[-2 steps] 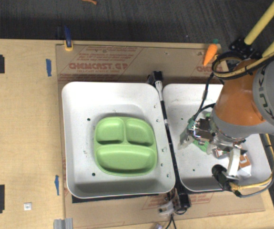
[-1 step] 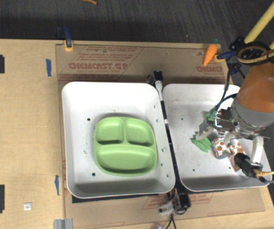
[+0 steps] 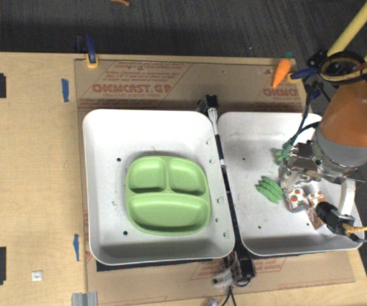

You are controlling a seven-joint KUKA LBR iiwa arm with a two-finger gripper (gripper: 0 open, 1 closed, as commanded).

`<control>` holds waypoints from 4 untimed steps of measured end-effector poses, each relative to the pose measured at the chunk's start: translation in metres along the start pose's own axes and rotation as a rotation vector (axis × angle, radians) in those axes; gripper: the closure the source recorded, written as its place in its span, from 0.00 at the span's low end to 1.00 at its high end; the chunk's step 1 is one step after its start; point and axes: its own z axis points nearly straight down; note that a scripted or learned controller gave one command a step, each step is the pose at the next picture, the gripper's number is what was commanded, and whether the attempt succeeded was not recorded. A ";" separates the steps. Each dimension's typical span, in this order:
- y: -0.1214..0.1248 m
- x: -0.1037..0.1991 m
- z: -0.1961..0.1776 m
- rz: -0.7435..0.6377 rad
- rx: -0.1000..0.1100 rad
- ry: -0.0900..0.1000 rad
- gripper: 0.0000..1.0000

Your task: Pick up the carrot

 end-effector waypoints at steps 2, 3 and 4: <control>-0.028 0.004 0.010 -0.309 0.005 0.002 1.00; -0.037 0.094 0.010 -0.398 0.002 0.001 1.00; -0.055 0.134 0.010 -0.495 0.004 0.002 1.00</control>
